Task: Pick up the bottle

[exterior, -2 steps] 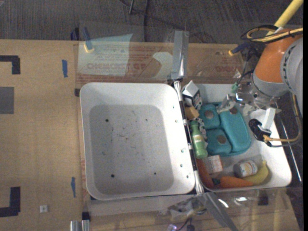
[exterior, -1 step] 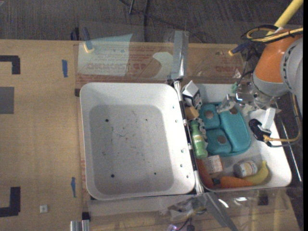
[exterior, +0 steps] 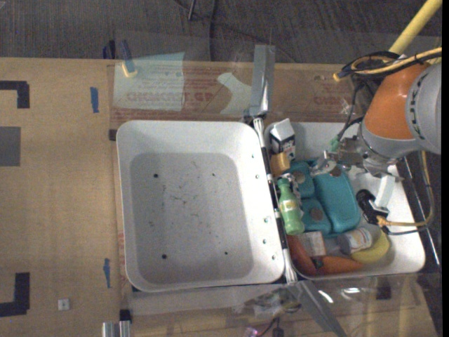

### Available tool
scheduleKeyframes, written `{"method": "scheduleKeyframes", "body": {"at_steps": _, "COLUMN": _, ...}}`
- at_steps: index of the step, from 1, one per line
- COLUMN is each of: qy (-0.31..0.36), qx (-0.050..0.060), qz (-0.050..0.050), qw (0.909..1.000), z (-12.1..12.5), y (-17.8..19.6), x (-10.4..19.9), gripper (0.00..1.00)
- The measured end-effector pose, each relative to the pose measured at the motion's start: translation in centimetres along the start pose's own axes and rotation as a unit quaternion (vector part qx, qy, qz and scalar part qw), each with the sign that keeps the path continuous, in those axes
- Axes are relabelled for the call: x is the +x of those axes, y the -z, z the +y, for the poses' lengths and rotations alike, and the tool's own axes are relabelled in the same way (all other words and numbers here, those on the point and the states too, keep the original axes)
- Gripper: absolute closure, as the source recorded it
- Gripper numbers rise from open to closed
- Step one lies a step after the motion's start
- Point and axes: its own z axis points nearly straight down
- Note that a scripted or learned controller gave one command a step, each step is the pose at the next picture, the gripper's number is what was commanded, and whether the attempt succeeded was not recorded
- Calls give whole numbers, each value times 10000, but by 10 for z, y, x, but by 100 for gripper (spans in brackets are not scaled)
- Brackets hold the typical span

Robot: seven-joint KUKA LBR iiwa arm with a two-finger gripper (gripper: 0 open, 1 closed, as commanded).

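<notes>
the left bin (exterior: 140,153) takes up the middle of the bench, a shallow white tray with only small dark specks on its floor. beyond its far edge a sheet of clear plastic (exterior: 175,83) lies on the brown bench top, and strips of blue tape (exterior: 95,99) mark the board to the left of it.

the right bin (exterior: 414,255) touches the left one along a shared rim and is crowded. against that rim, from far to near: a small white and black carton (exterior: 283,135), a yellowish round thing (exterior: 280,163), then the bottle (exterior: 289,206), green with a lighter cap, lying lengthwise along the bin's left wall. just right of the bottle sits a teal block-shaped object (exterior: 337,201). at the near edge lie an orange carrot (exterior: 338,263) and, further right, a yellow banana (exterior: 375,248) beside a small jar (exterior: 356,241).

the arm comes in from the right, its orange band (exterior: 390,107) above the far right part of the bin. the gripper (exterior: 335,157) hangs over the far end of the teal object, well right of the bottle and not touching it. one cannot tell how its pincer stands, as it is too small and cluttered to read.
</notes>
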Motion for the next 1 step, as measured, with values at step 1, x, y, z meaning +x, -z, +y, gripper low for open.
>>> {"method": "scheduleKeyframes", "body": {"at_steps": 1, "qy": -1118, "qx": 39, "qz": -51, "qw": 9937, "z": 17, "y": 0, "x": 10, "gripper": 0}}
